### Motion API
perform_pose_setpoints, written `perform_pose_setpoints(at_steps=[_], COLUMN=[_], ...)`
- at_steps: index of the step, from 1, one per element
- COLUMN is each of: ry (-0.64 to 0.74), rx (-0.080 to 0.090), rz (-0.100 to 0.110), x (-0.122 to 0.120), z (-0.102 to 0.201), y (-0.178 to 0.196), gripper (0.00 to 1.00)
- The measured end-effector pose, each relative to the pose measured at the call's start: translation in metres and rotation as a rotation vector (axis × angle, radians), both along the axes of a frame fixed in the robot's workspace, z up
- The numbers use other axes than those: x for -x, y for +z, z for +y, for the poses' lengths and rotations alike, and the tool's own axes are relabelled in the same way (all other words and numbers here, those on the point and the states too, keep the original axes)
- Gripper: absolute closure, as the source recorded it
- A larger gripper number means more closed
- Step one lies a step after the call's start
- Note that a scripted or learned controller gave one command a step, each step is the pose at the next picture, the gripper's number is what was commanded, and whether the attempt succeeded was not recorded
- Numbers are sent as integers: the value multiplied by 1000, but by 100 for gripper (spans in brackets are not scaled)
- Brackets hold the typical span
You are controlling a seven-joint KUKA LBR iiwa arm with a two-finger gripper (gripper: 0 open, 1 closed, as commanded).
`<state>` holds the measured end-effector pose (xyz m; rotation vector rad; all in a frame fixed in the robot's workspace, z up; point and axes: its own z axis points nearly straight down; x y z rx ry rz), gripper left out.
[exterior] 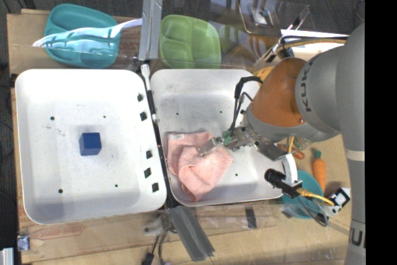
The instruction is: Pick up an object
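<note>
A crumpled pink cloth lies in the right bin, near its front left corner. A small blue cube sits in the left bin, left of centre. My gripper is low in the right bin, at the cloth's upper right edge, where the fabric bunches up against the fingertips. The grey arm with its orange band hangs over the right side of that bin and hides its right wall.
Behind the bins lie a teal plastic dish and a green one. A toy carrot and small tools sit on the bench to the right of the right bin. A cable runs along the front right.
</note>
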<state>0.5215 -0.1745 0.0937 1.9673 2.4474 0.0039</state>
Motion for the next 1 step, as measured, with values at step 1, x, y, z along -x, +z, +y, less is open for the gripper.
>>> perform_pose_setpoints(at_steps=[1], ry=[7], rx=[0], rz=[0], x=[-1], z=[0], y=[11], gripper=[100])
